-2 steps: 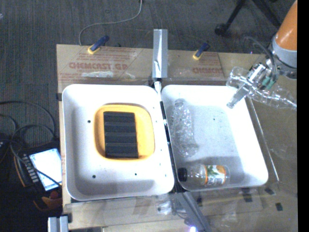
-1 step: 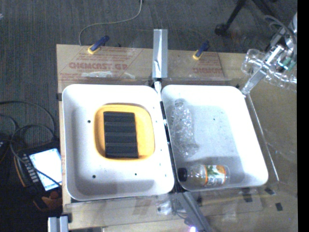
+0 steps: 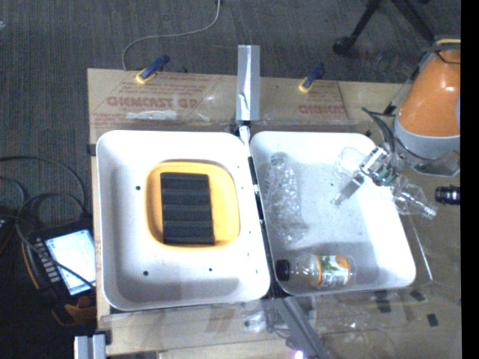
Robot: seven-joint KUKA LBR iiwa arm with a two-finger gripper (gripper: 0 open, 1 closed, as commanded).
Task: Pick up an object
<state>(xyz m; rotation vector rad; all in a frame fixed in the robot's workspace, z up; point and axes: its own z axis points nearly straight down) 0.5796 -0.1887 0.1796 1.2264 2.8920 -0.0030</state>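
Bottle (image 3: 318, 271) is judged the clearest pick, lying at the right bin's (image 3: 389, 279) near wall; the gripper (image 3: 352, 185), fingers seemingly spread and empty, should be centred across it.

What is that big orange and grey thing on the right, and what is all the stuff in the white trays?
It is a robot arm, seen by a camera looking down from above. Its metal two-finger gripper hangs over the right white bin; I can't tell if it is open or shut. In that bin lie a crumpled clear plastic bottle and a dark bottle with an orange label. The left white bin holds a yellow tray with a black ribbed insert. The arm's job is to pick something up.
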